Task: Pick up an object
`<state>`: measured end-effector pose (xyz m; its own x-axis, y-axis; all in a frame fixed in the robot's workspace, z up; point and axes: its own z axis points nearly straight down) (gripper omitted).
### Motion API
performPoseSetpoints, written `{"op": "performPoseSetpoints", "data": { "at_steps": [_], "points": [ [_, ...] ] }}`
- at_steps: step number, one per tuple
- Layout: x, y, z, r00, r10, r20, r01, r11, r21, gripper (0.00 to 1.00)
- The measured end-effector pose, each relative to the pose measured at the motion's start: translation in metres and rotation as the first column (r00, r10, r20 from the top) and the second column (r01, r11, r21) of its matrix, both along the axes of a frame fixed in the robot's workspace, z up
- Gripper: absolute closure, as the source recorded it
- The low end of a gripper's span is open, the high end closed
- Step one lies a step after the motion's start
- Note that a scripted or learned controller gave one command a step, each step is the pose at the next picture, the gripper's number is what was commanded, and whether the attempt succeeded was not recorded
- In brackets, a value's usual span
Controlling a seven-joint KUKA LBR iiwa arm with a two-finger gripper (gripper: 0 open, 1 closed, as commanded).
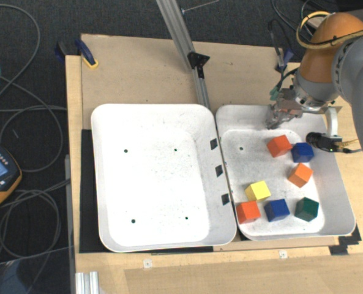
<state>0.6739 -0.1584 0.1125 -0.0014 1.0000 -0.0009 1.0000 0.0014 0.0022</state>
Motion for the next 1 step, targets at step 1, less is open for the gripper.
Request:
{"op": "performPoseSetpoints", "data": {
  "at_steps": [1],
  "points": [
    [0.0018,-0.0015,0.0661,1.000,-0.001,0.008,0.001,1.000,-0.001,1.00]
  ]
}}
